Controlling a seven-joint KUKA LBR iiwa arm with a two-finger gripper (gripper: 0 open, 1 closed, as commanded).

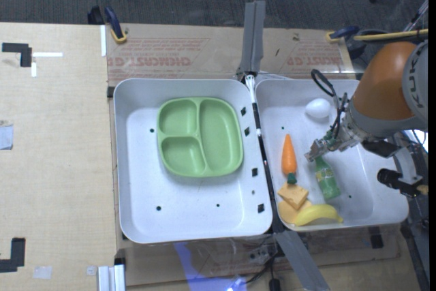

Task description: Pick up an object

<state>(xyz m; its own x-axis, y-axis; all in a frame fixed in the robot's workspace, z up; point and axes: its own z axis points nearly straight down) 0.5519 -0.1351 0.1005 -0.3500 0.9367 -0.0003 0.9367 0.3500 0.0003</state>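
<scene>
Roughly speaking, the two white bins set the stage: the left bin (pixel 136 208) lies well away from the fingers and carries a green divided plate (pixel 200 137), while the right bin (pixel 354 215) holds the loose items, so the arm (pixel 385 88) leans in over this one. Its gripper (pixel 319 150) hangs low over the bin floor, tilted, with the tips just above the cap end of a green bottle (pixel 326 179), which lies flat directly below them. That placement suggests the bottle is the chosen object. Whether the tips are spread or closed cannot be told from this slant, and nothing is visibly caught between them. An orange carrot (pixel 289 154) lies just beside the tips, toward the divider. A yellow banana (pixel 316 215) rests beyond the bottle's far end, against the near wall, touching a tan wedge (pixel 294 195). A white egg-like piece (pixel 317 108) sits near, on the opposite side of the tips.
</scene>
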